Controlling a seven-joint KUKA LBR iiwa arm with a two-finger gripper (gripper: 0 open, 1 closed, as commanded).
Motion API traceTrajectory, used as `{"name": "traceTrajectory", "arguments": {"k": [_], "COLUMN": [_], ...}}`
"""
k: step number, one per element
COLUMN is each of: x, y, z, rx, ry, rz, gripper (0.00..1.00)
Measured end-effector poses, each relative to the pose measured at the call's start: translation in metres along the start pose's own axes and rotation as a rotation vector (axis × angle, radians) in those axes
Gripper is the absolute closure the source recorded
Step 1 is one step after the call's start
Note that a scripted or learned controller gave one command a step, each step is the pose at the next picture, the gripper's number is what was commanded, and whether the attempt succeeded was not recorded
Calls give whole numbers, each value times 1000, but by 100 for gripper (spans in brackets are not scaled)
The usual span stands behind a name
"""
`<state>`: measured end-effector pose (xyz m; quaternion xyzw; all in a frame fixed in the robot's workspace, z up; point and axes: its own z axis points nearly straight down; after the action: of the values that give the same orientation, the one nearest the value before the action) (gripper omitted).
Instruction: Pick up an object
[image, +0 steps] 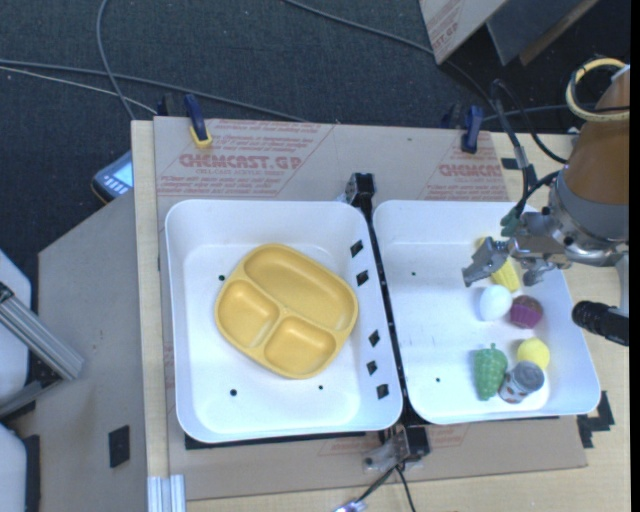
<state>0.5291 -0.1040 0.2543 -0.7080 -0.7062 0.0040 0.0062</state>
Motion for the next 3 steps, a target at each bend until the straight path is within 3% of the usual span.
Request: {"name": "traceTrajectory", "arguments": {"k": [1, 3], "x": [0, -2], "y": [2, -12], "z": [-6, 99], "rx": [-13, -6], "ry": [-1, 0], "rz": [-3, -1], "gripper": [0, 0]}}
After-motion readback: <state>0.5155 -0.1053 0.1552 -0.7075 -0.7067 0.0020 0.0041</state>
